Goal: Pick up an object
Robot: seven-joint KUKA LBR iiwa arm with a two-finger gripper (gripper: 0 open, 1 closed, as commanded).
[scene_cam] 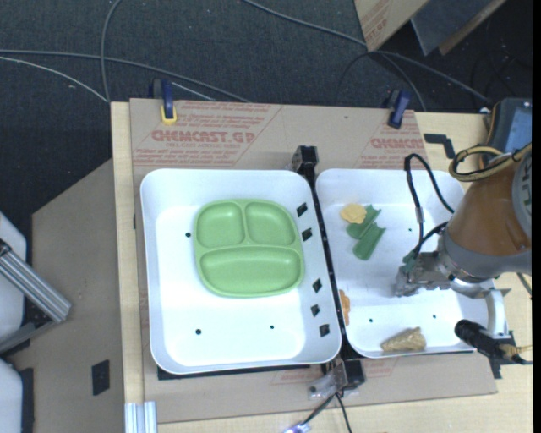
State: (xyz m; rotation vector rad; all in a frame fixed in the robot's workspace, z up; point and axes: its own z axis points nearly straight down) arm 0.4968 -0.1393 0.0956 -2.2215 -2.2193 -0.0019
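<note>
Likely stiff and light, the green toy piece (368, 235) suits a mid-stem pinch. Whether the tool (412, 277) is spread cannot be told.

Two shallow white bins (161, 254) side by side on a brown board with red lettering (203, 131), blue clamps (168, 100) at its back edge, grey cables (101, 51) across dark floor, cardboard (385, 17) top right
</note>
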